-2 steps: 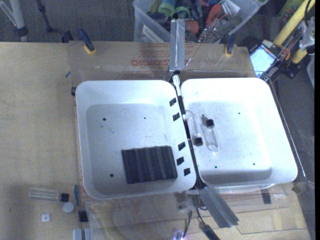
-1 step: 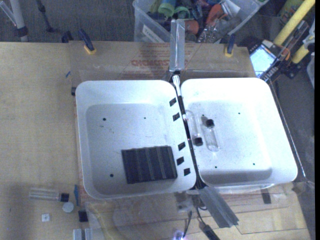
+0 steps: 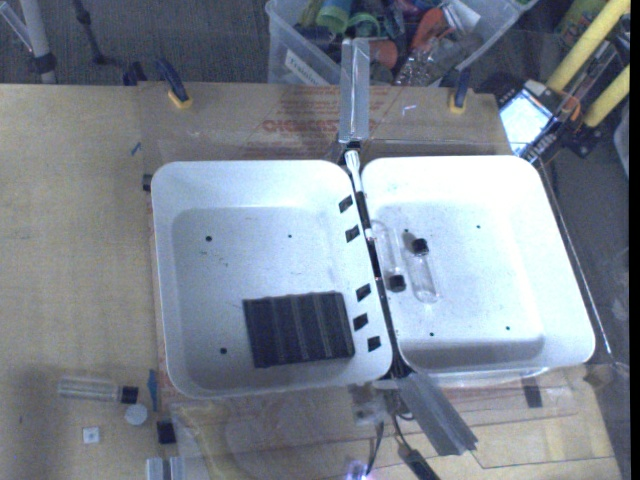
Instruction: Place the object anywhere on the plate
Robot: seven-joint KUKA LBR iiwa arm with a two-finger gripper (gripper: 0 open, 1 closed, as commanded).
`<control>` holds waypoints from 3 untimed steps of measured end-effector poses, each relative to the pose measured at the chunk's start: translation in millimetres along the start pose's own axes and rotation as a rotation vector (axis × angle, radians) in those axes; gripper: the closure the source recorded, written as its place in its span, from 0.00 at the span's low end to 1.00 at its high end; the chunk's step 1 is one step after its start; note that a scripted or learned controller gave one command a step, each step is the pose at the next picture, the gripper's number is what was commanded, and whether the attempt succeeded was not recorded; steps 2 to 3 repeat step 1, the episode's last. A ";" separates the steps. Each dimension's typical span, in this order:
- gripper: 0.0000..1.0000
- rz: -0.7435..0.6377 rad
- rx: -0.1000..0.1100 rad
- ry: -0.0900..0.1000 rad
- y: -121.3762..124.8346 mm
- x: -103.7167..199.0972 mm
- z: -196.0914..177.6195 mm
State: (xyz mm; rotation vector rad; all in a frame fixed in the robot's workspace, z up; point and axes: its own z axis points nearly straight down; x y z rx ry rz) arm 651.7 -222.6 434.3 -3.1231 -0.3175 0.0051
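Lying in right bin (image 3: 500,198) near its left wall: two clear tubes (image 3: 425,273), black-capped. In left bin (image 3: 250,188): dark ribbed plate (image 3: 298,329). Cannot tell hand's state.

A wooden counter (image 3: 70,218) carries two white bins side by side, the left bin (image 3: 165,268) and the right bin (image 3: 560,298), touching along a dividing strip. Beyond them, a clear tub (image 3: 300,38) holds a jumble of coloured items. Small vials (image 3: 95,390) lie on the counter near the left bin's front corner.
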 end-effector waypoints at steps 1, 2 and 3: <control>1.00 -0.272 -0.003 0.002 0.8 8.8 -0.1; 1.00 -0.272 -0.003 0.002 0.8 8.8 -0.1; 1.00 -0.272 -0.003 0.002 0.8 8.8 -0.1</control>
